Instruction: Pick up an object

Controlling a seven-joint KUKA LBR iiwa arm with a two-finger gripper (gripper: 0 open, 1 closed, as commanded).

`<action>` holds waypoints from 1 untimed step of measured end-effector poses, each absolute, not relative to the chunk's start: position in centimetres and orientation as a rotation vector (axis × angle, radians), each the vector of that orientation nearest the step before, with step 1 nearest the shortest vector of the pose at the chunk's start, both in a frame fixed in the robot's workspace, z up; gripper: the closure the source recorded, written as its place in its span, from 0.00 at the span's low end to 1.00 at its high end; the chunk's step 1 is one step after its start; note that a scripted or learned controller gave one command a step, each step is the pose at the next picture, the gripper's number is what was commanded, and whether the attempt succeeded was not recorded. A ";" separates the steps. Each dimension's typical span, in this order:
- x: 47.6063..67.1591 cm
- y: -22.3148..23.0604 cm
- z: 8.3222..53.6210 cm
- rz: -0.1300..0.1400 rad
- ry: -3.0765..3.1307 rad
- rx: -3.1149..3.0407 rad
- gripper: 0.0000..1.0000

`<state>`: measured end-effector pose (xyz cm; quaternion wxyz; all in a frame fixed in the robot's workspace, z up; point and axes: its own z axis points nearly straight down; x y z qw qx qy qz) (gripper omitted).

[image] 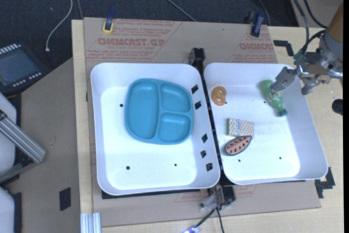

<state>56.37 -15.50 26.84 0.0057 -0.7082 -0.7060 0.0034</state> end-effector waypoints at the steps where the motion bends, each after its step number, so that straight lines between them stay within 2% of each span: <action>1: 56.6 -15.5 27.5 0.000 -2.220 -2.221 0.00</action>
